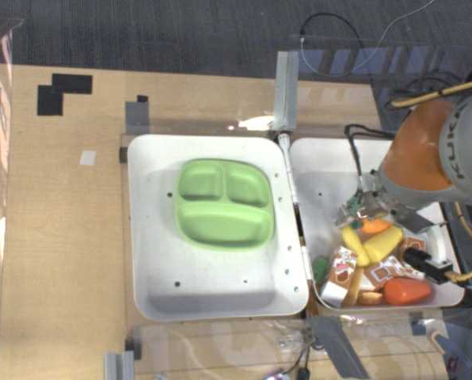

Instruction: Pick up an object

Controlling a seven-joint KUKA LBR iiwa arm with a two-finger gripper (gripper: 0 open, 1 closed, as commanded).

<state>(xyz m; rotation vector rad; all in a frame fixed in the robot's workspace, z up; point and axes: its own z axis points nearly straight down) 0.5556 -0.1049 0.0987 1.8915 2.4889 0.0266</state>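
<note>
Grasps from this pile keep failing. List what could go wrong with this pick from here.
1. The toys lie packed together in the right bin's near corner, so the gripper may nudge or catch more than one.
2. The pile sits against the bin walls, which could block the descent.
3. The rounded yellow piece might slip free.

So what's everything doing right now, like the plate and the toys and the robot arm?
Green plate: flat, right way up, alone in the left bin.
Toys: heaped together in the right bin's near corner.
Robot arm: reaching down over the toys.
</note>
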